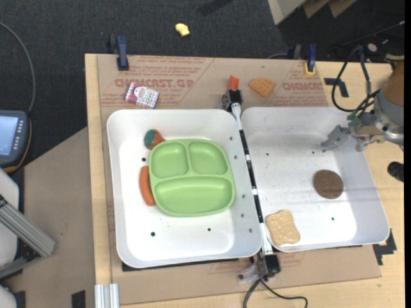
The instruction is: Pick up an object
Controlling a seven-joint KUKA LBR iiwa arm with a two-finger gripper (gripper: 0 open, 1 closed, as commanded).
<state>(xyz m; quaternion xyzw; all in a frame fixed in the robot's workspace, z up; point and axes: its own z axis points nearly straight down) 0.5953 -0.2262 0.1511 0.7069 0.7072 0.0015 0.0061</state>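
— Supporting surface?
— Bench (192,76), topped with brown printed cardboard.

— Resting directly on it?
— Left bin (115,172), white and shallow; taken as reference. Right bin (366,191) set just beside the left bin, on its right, walls touching along the seam.

— Loose items on the cardboard?
— Pink-and-white packet (142,94) just beyond the left bin's far left corner. Tan cracker (261,86) beyond and to the right of the left bin's far right corner.

— Fixtures?
— Orange-tipped clamp (232,92) at the left bin's far right corner. Blue clamps (120,49) on the bench's far edge, well beyond the left bin.
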